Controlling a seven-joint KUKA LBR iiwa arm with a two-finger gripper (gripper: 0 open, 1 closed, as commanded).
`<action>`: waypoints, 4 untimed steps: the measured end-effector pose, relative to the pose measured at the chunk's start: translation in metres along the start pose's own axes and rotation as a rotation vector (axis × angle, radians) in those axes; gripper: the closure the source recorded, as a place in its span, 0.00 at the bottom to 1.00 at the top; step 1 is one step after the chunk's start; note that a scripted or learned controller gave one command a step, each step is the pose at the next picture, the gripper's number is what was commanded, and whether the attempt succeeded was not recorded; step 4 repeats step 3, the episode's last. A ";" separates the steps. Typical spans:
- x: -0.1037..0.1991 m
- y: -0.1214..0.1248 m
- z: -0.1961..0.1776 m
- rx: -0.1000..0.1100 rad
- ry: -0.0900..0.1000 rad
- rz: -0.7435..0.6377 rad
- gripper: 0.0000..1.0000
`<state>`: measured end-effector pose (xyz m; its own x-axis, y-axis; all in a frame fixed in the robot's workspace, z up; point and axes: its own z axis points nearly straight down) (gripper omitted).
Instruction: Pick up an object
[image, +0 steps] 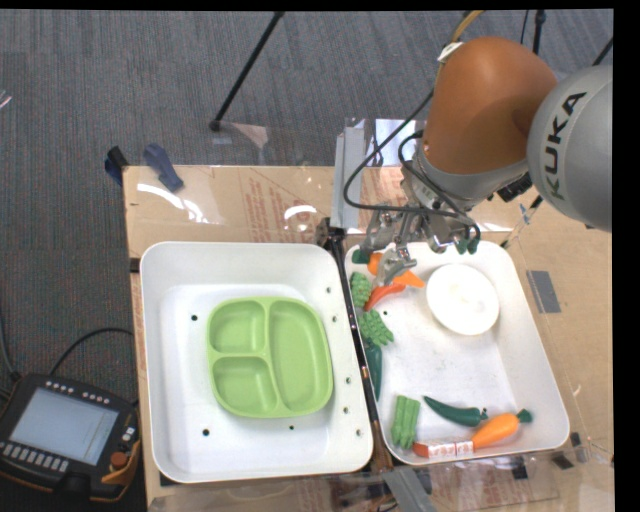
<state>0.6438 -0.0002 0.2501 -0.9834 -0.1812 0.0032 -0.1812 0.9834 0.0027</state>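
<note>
Overhead | 2 white bins (160, 300) on cardboard-topped bench (240, 195) | dark carpet | gripper (400, 262) opening: cannot tell

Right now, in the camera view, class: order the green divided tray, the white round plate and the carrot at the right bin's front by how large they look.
1. Green divided tray
2. White round plate
3. Carrot

None look alike.

1. I see dark grey ribbed carpet (120, 90) covering the floor beyond the counter.
2. A thin black pole (245, 70) slants down to the floor.
3. The brown counter (240, 200) catches bright glare near its far edge.
4. A teach pendant (65, 435) with a grey screen sits at lower left, its cable (60, 350) looping across the carpet.
</note>
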 end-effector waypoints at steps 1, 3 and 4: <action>0.010 -0.062 -0.056 0.004 -0.010 -0.187 1.00; 0.010 0.040 0.001 0.000 -0.005 -0.382 1.00; 0.010 0.040 0.001 0.000 -0.005 -0.382 1.00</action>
